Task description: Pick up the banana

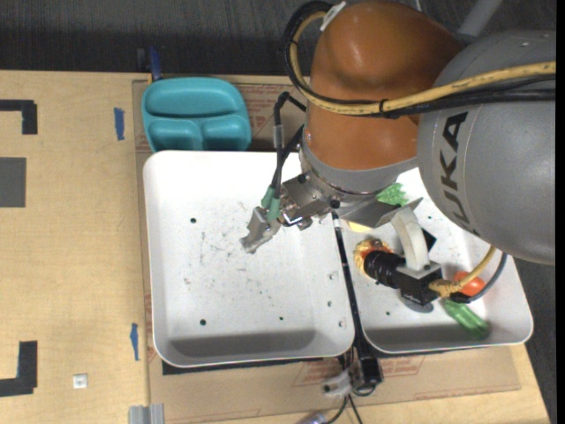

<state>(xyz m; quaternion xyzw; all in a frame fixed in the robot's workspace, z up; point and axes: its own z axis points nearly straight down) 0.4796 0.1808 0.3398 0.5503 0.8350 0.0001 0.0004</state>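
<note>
My gripper (257,233) hangs low over the middle of the left bin (190,325), its grey fingers pressed together with nothing between them. The bin floor under it is bare apart from specks. No banana is plainly visible. A small yellow-orange piece (363,256) peeks out in the right bin (508,329) just under the wrist, and I cannot tell what it is. The large arm hides much of the right bin.
A teal divided tray (196,113) stands behind the left bin. In the right bin lie a green object (465,317) at the front, an orange piece (473,282) and a green piece (394,194) near the wrist. Brown board surrounds both bins.
</note>
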